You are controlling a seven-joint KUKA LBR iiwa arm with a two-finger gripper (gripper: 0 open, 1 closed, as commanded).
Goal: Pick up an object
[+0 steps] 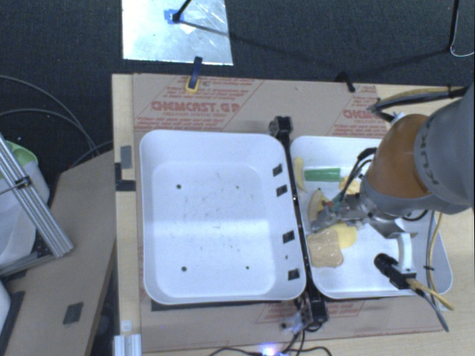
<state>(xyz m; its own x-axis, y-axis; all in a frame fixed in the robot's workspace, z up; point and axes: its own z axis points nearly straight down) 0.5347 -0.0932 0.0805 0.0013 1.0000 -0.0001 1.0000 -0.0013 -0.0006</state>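
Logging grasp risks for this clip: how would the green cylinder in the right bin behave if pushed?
The green cylinder lies on its side, so a sideways nudge would probably roll it. It looks stiff and small, likely light. The right bin floor looks smooth, so it may also slide.

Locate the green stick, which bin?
The green stick lies in the right bin, near its far left corner, just beyond the gripper and the tan sponge.

A robotics lab, plainly. Left of the arm [438, 154], two white bins [215, 221] sit on a cardboard-topped bench [223, 102] (cables trail over dark carpet beyond).
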